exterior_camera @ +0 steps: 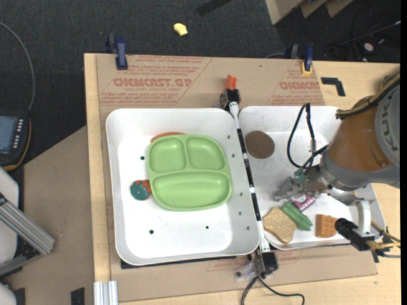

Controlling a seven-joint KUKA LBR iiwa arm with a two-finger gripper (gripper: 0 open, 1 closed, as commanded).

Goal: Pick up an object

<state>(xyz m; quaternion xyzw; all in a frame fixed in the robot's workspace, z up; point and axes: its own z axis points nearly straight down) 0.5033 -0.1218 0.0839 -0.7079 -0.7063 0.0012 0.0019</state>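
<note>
Just below the gripper point(294, 188), almost touching it, a green stick point(297, 215) lies slanted in the right bin point(280, 121) beside the bread point(279, 224), and I cannot tell how the gripper is set.

We saw the gripper point(294, 189) low in the right bin point(273, 122), at the frame's right, just above a green object point(297, 215) and a purple item point(305, 201). A tan slice point(279, 224) and an orange waffle point(325, 225) lay near the lower rim, a brown disc point(259, 144) higher up. The left bin point(121, 170) held a green divided plate point(189, 171) with a teal ball point(140, 190) touching its left edge.
</note>
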